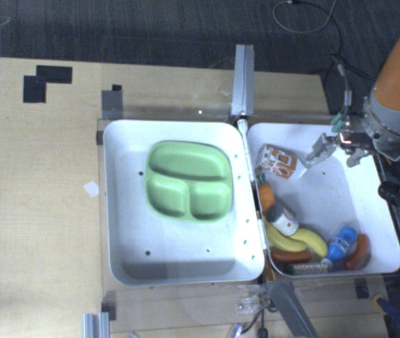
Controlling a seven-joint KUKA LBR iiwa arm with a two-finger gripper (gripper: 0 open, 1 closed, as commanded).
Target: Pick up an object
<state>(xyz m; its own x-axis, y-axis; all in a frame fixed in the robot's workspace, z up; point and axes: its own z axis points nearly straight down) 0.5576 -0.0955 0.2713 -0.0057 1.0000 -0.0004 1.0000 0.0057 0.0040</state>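
Fingers (321,148) of the gripper hang over the upper part of the right bin (369,189), and whether they are spread or closed I cannot tell; nothing shows between them. Just to their left lies a small white and orange carton (277,162), tilted, its long axis running from upper left to lower right. Along the bin's left and lower walls crowd an orange piece (265,196), a banana (295,241) lying roughly left to right, a blue bottle (341,245) and a reddish sausage shape (358,252). The left bin (126,210) holds a green compartment tray (189,179). Both bins sit on the wooden worktop (38,210).
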